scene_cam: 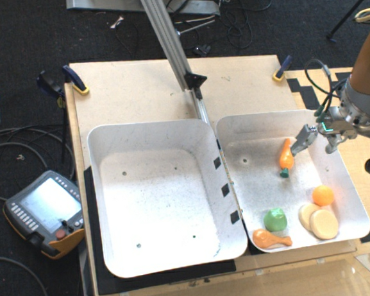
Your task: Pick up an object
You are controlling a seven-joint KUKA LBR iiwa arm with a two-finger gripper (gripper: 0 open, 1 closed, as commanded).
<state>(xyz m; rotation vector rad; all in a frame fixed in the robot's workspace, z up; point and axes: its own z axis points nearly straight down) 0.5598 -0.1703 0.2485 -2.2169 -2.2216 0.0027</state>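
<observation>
Gripper (303, 137) grip unclear beside 1 carrot (286, 156), 1 green ball (275, 219), 1 orange (323, 195), 2 bins (104, 183).

The wooden bench (141, 93) carries two white bins side by side: the left bin (157, 195); the right bin (252, 141), nearer its right edge.

Dark floor (14, 36) w/ loose cables (6, 160)
</observation>
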